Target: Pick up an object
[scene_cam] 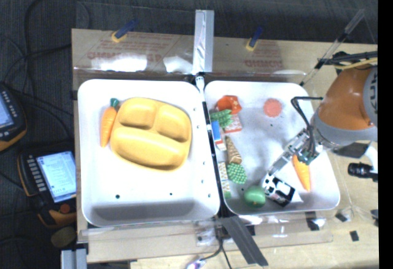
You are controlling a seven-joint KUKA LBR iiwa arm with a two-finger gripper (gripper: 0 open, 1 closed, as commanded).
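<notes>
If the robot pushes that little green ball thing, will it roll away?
Probably a bit. The green ball looks rounded and smooth, so a nudge might roll it. It lies by the right bin's front wall, beside a black-and-white block, which would likely stop it soon.

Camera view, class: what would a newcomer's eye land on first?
The big yellow plastic divided tray dominates the left white bin, with a small orange toy carrot along its left side. In the right white bin, the grey arm's gripper hovers beside another orange carrot.
</notes>
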